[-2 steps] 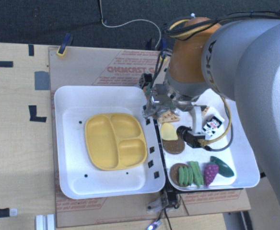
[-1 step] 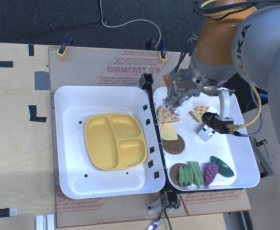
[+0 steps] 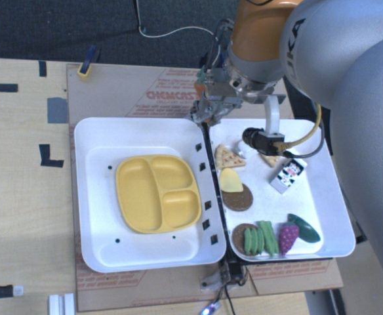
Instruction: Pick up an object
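The two-finger gripper [image 3: 212, 110] hangs over the far end of the divider between the two shallow white bins; whether it is released or clenched cannot be told. To pick well, the arm should shift right and nearer, then descend squarely over one item lying apart from its neighbours. The right white bin [image 3: 329, 195] holds small toy foods: a tan ridged waffle wedge [image 3: 228, 156], a pale yellow slice [image 3: 230, 180] overlapping a brown disc [image 3: 239, 199], glossy green beans [image 3: 260, 237] and purple grapes [image 3: 288, 237]. A smooth yellow divided plastic tray [image 3: 157, 192] sits in the left white bin [image 3: 93, 176].
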